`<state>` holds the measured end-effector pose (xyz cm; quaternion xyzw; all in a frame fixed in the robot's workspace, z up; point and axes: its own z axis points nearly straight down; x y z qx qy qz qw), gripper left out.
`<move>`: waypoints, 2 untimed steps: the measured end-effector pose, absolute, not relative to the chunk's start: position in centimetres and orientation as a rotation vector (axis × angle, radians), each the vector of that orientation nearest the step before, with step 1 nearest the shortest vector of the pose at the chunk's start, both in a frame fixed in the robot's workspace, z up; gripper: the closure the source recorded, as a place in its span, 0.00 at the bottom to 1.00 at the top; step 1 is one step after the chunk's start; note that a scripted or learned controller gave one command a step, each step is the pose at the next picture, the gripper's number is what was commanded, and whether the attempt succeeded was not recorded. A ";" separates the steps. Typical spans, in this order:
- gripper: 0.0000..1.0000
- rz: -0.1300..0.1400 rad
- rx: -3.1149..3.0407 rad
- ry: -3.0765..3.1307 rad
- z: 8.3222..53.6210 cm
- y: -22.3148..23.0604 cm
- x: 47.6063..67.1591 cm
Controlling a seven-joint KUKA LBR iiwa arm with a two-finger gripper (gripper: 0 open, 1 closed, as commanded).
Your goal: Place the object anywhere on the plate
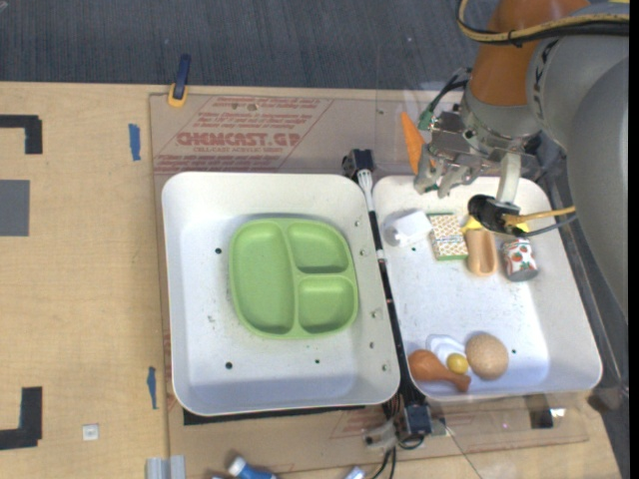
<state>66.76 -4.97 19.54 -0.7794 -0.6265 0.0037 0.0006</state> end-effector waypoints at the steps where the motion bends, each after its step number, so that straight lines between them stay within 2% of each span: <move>1: 1.00 0.004 -2.161 -2.272 20.2 3.1 62.3; 2: 1.00 -0.006 -1.964 -2.451 22.3 13.0 60.5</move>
